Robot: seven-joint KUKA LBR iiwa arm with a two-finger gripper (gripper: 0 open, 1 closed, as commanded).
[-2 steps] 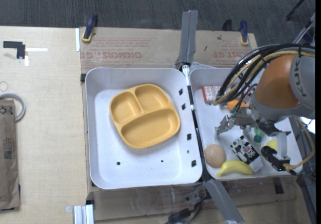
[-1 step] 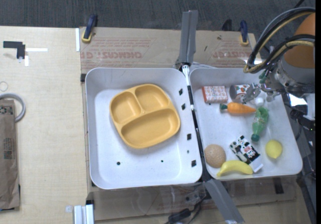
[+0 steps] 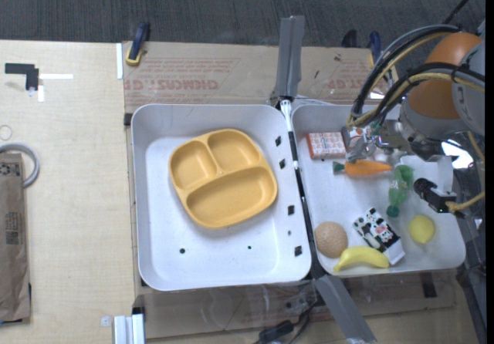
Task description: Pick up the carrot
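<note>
The carrot (image 3: 369, 168) is orange with a small green tip on its left end. It lies on its side in the upper middle of the right bin (image 3: 455, 258). My gripper (image 3: 357, 148) reaches in from the right and hangs right over the carrot's left part, at its far side. Whether it touches the carrot is unclear from this angle. The wrist and cables hide the bin's far right corner.
In the right bin are a red and white box (image 3: 326, 144), a green item (image 3: 400, 185), a lemon (image 3: 421, 229), a cow-patterned box (image 3: 377, 231), a banana (image 3: 361, 259) and a brown ball (image 3: 331, 237). The left bin (image 3: 154, 250) holds a yellow divided plate (image 3: 224, 177).
</note>
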